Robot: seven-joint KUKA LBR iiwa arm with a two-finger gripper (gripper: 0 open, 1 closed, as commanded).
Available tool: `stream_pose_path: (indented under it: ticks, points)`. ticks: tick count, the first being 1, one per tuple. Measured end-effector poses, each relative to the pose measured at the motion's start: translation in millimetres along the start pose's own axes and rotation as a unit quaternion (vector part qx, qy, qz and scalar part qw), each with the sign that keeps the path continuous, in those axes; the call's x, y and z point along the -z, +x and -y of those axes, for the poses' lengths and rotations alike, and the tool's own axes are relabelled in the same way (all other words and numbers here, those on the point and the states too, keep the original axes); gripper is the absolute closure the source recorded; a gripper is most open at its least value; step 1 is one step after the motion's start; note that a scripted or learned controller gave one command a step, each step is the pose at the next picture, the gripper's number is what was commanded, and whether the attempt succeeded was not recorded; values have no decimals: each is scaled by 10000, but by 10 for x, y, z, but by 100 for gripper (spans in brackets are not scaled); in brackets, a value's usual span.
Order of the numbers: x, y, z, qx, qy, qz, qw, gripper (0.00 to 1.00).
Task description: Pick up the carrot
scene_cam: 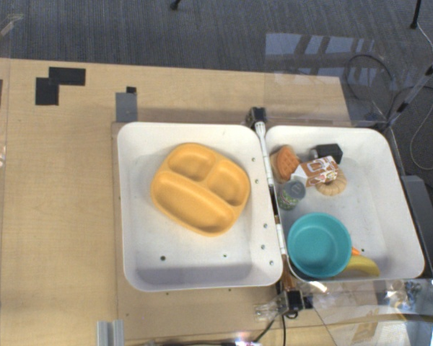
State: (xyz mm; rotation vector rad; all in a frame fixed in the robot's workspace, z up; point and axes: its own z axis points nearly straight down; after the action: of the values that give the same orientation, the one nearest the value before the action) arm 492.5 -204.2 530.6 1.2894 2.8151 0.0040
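Note:
A small orange piece (356,251) pokes out at the right rim of the teal bowl (317,245) in the right bin (390,193). It looks like the carrot's end, and the bowl hides the rest of it. A yellow banana-like item (364,266) lies just below it, against the bowl's lower right side.
Along the right bin's back left sit a round orange-brown textured item (283,163), a black block (326,152), a red-and-white packet (320,171) on a tan biscuit (333,187), and a grey can (291,193). The left bin (137,215) holds a yellow divided plate (200,187).

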Motion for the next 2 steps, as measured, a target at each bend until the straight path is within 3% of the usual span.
stream_pose_path:
  ticks: [2]
  points:
    - [0, 0, 0, 0, 0, 0, 10000, 0]
